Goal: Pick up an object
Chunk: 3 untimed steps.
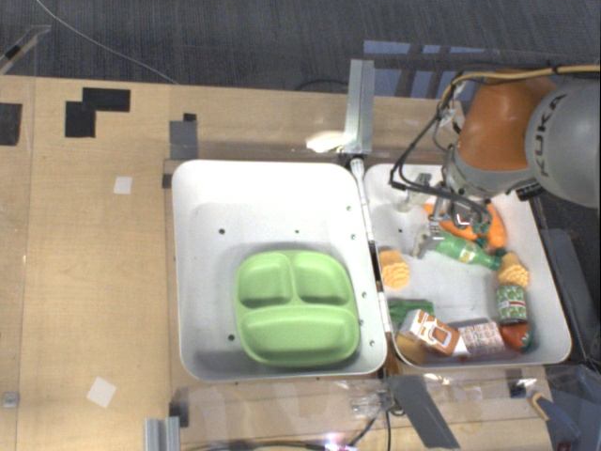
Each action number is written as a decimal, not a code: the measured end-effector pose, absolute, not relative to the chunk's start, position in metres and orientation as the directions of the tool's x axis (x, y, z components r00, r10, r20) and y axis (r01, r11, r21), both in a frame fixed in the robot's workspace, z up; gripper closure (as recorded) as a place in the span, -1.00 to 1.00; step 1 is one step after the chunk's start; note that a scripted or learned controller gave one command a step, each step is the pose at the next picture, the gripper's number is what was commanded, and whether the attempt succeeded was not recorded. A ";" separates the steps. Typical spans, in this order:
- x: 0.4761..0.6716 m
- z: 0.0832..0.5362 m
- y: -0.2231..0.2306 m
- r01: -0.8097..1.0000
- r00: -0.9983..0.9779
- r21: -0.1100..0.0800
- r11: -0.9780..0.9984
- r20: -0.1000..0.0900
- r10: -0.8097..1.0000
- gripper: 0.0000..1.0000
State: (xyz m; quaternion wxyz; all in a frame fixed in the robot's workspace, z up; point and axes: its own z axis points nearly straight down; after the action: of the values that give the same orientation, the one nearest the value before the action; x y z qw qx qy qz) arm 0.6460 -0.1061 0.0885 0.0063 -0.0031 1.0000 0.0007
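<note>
Arm (563,144): one, grey, entering from the right side and bent downward. Orange band (498,125): sits above the wrist, facing the camera. Cables (423,153): dark, looping off the wrist's left side. Gripper (449,225): hangs below the wrist, pointing down, low over the right-hand bin (554,299). Finger state: cannot be made out from above.

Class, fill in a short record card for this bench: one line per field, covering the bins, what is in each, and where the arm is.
left bin: green divided tray
right bin: toy foods, including carrot, green bottle, waffle, cartons, can
arm: reaches in from the right, over the right bin's far end
gripper: low over the carrot and bottle
holding anything: cannot tell
</note>
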 end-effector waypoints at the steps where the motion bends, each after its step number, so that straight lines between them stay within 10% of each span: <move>1: 0.580 0.090 -0.115 -0.110 -0.994 -0.003 0.994 -0.014 -0.110 -1.00; 2: 0.603 0.090 -0.118 -0.505 -0.863 -0.009 0.863 -0.014 -0.505 -1.00; 3: 0.666 0.089 -0.100 -0.474 -0.881 -0.006 0.881 -0.013 -0.474 -1.00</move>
State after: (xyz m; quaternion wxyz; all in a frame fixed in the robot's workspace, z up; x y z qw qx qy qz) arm 0.6662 -0.0996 0.0891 0.0071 -0.2442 0.9697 -0.0015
